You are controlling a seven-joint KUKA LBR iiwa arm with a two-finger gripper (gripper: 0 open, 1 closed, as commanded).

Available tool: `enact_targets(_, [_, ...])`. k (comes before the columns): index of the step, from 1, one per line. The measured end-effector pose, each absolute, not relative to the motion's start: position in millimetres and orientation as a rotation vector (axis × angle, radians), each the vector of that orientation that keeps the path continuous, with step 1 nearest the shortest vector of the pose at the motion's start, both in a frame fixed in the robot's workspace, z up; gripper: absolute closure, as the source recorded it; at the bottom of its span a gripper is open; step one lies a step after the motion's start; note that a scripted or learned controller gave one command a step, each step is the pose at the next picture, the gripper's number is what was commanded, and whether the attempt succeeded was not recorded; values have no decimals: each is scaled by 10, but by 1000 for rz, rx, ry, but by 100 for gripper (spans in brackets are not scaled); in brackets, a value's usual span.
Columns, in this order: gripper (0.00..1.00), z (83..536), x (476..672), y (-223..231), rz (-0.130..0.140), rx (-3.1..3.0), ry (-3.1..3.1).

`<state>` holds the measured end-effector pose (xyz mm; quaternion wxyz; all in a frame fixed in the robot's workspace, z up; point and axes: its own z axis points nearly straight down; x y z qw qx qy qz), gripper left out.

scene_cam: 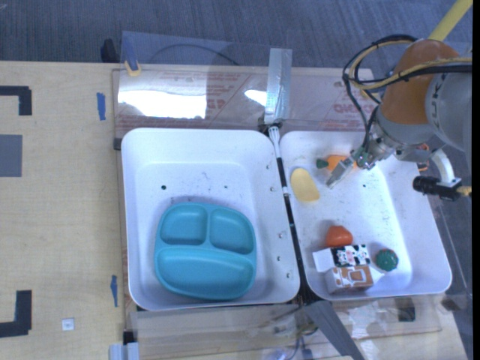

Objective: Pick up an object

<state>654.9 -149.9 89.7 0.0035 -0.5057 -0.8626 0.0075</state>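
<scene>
Arm [420, 88] reaching left; gripper [341, 169] low, perhaps touching carrot [331, 161].

You have one fixed camera, mounted above the bench [52, 201] and looking down at a slant. It stands far enough back to take in both white bins whole: the left bin [142, 156] sits near the centre of your frame, the right bin [420, 261] toward the right side. The arm [431, 100] enters from the right. Dark floor [225, 6] crosses the top, beyond the bench's far edge.
</scene>
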Motion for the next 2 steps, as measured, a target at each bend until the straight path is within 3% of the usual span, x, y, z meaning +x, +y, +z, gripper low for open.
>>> enact_targets(1, [100, 1034, 6588, -1498, 17, -1590, -2720])
enact_targets(2, [100, 2098, 6695, -1833, -6, -1788, -2601])
